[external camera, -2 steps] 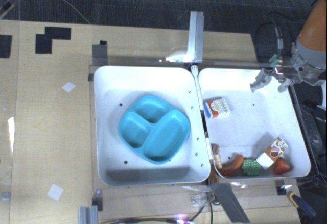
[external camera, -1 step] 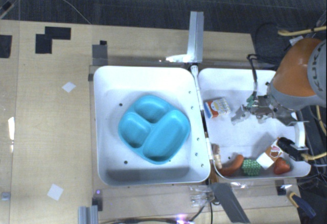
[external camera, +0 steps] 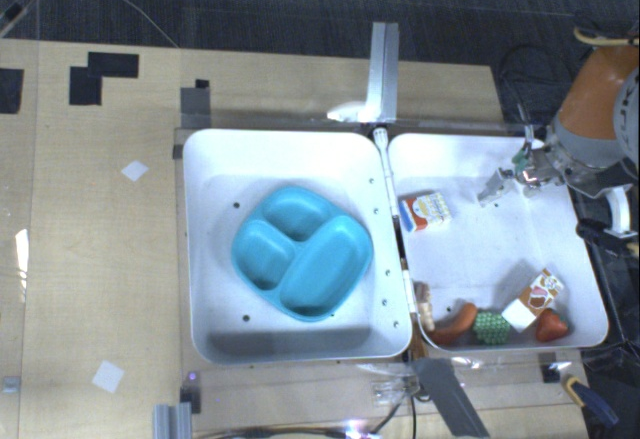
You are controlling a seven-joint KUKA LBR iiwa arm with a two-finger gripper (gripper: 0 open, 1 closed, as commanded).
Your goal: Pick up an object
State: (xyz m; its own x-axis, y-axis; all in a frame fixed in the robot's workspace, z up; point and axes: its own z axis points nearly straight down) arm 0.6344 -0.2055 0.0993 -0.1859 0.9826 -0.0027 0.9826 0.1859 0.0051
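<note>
My gripper (external camera: 493, 189) hangs over the upper part of the right bin (external camera: 590, 267), reaching in from the right below the orange band (external camera: 598, 92). It sits above bare bin floor, right of a small red and white carton (external camera: 425, 211). Along the bin's front edge lie a reddish sausage (external camera: 455, 319), a green knobbly piece (external camera: 490, 327), a white block (external camera: 518, 315), a brown and white carton (external camera: 543, 289) and a red piece (external camera: 552, 327). None of them touches the gripper.
The left bin (external camera: 210, 227) holds a blue divided plate (external camera: 302, 252). A metal post (external camera: 384, 77) stands behind the wall between the two bins. Dark cables (external camera: 600, 237) run along the right bin's right side.
</note>
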